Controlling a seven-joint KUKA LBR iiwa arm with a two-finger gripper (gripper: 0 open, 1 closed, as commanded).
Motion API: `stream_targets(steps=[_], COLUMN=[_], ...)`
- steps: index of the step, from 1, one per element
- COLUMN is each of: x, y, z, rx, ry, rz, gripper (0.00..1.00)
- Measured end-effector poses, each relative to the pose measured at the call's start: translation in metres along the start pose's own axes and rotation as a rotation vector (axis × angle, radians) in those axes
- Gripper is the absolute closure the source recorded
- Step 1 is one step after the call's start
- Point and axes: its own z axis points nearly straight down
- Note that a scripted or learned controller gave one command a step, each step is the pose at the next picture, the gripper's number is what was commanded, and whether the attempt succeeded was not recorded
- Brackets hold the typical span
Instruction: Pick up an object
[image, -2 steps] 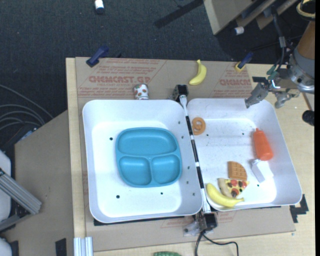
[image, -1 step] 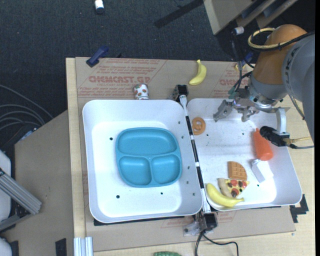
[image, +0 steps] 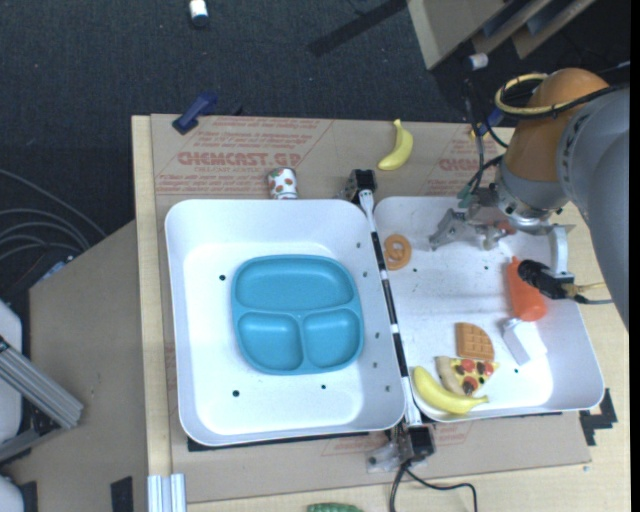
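No object is lifted. The candidates all lie on the floor of the right bin (image: 570, 360). An orange ring (image: 397, 250) sits in this bin's far-left part, close against the wall it shares with the neighbouring bin. An orange piece (image: 525, 295) lies by the bin's right side, about halfway along. In the bin's near half rests a waffle (image: 475, 341). A pizza slice (image: 467, 373) touches the waffle's near edge, and a pale block (image: 516, 344) lies closer to the bin's right wall. A banana (image: 444, 393) curves along the bin's near-left corner, its upper side against the pizza slice.

The gripper (image: 462, 228) is low over the far half of the right bin, between the ring and the bin's right wall, with bare floor below it. Nothing can be seen in its grasp, and I cannot tell whether it is open or closed. The arm (image: 600, 180) comes in over the bin's far-right corner.

The left bin (image: 200, 300), flush against the right bin's left wall, holds a blue divided plate (image: 297, 312). On the tabletop (image: 240, 150) beyond the right bin's far-left corner lies a second banana (image: 396, 148). A small cup (image: 283, 182) and a blue thing (image: 195, 113) lie farther left of that corner.
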Motion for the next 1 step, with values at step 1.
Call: stream_targets(steps=[1], x=[0.0004], y=[0.0010], z=[-0.0110], rx=[-0.003], ry=[-0.001], rz=[-0.001], gripper=[1.00])
